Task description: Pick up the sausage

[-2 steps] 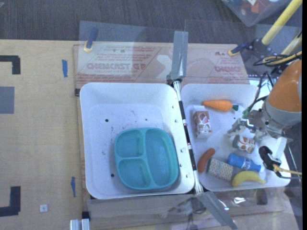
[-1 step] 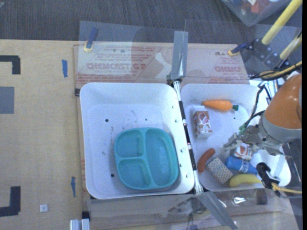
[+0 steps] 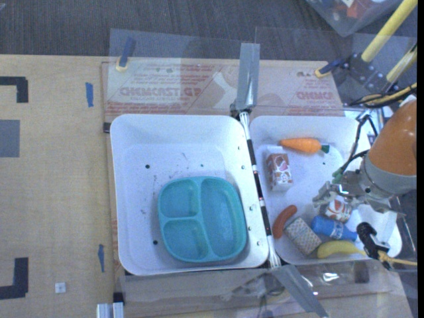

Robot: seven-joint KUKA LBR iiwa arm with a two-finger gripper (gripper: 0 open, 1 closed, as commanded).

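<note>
The sausage (image 3: 285,220) is a short reddish-brown piece lying at a slant near the left wall of the right bin (image 3: 306,171), toward its front. My gripper (image 3: 339,195) hangs over the right half of that bin, above a small red-and-white can (image 3: 338,209). It is well to the right of the sausage and a little further back, apart from it. Nothing shows as held.
Also in the right bin are an orange carrot (image 3: 301,145) at the back, a red-and-white carton (image 3: 279,170), a speckled grey block (image 3: 302,236) just right of the sausage, a blue bottle (image 3: 333,229) and a banana (image 3: 341,248). The left bin (image 3: 132,151) holds a teal divided tray (image 3: 201,218).
</note>
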